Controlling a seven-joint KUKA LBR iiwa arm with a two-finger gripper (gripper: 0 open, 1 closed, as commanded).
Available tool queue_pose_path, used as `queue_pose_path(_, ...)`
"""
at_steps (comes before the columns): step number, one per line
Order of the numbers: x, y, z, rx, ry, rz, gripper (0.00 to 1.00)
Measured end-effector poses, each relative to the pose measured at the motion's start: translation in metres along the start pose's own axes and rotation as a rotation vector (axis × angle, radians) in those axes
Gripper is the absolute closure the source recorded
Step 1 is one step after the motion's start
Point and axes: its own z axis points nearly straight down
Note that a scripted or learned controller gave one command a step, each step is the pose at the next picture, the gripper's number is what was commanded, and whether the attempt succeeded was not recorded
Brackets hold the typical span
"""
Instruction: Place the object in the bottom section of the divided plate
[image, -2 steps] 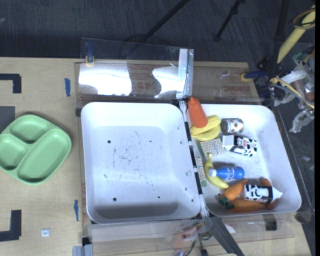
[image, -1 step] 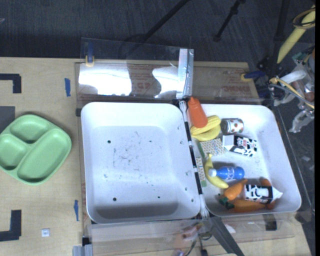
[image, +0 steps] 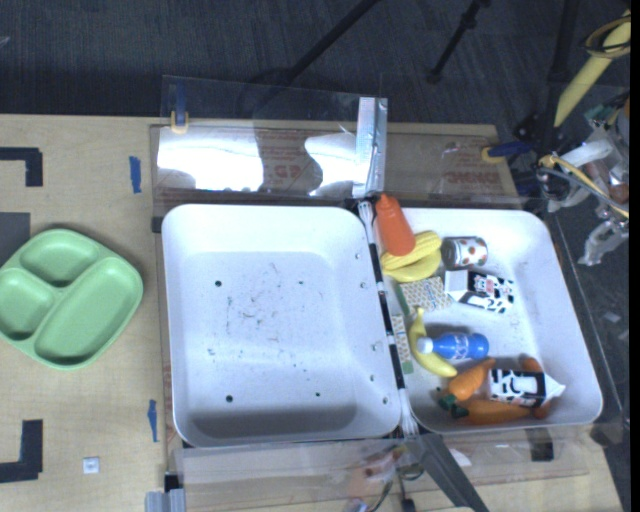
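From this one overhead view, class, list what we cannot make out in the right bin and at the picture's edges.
- Carrot: partly hidden under the cow-print carton.
- Lower banana: its middle is covered by the blue bottle.
- Can: label too small to read.
- Patterned card: partly covered by the upper banana.
- Robot parts at the right edge: cut off by the frame, so the tool's state is unclear.

bench (image: 80, 160); two white bins (image: 265, 310), green divided plate (image: 68, 297)
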Motion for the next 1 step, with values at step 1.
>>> queue_pose_path(1,0.0000,0.0000,0.0000,0.000,0.000,0.000,0.00)
